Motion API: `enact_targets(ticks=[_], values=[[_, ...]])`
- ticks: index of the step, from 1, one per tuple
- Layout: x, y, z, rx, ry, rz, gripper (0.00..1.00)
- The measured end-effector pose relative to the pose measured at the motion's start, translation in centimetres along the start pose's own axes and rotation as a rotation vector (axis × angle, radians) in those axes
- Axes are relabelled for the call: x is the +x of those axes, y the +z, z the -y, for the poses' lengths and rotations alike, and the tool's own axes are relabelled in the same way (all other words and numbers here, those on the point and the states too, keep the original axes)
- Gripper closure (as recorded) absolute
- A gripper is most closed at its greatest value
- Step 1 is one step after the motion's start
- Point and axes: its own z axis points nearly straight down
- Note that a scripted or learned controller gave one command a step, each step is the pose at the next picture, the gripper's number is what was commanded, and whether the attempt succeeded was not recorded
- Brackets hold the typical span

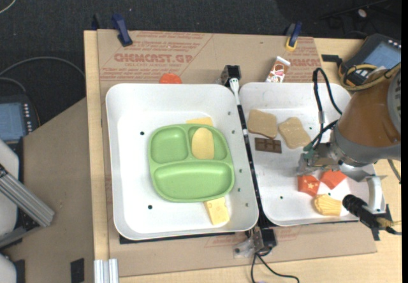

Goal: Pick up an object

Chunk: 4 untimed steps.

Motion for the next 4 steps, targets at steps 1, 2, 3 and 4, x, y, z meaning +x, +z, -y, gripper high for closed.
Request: enact_targets(ticks=[1,2,3,4], values=[[0.0,0.1,0.0,0.001,0.0,-0.001,0.0],[0.0,-1.0,0.0,-0.002,0.001,0.001,1.0],[0.0,-0.9,0.0,-0.001,0.001,0.001,0.0],[3.5,2.2,1.9,0.007,-0.005,-0.005,0.0]])
